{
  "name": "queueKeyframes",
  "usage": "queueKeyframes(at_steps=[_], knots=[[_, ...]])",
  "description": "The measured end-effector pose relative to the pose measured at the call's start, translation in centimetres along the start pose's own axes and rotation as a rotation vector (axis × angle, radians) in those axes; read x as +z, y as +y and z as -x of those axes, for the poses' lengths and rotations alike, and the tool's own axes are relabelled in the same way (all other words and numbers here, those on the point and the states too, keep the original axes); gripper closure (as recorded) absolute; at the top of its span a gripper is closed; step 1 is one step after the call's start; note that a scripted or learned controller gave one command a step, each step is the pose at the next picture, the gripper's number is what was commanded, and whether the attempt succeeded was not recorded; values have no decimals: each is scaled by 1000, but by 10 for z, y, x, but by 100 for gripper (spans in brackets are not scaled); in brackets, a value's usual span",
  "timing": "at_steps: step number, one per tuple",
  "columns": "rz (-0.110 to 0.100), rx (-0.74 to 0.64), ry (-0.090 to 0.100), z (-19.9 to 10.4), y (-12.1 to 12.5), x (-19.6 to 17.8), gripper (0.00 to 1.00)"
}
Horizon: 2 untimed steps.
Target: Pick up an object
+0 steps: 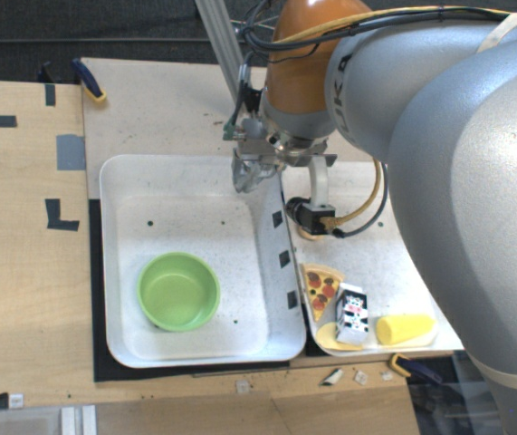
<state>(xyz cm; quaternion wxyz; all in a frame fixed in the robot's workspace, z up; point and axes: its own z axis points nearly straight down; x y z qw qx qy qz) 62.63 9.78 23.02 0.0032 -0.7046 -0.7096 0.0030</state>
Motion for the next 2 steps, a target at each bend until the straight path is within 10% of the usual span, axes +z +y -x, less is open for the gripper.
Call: queueKeyframes(at_steps=[1, 2], knots=[[5, 4, -1, -1, 11, -7, 100], [4, 4, -1, -1, 10, -7, 0]])
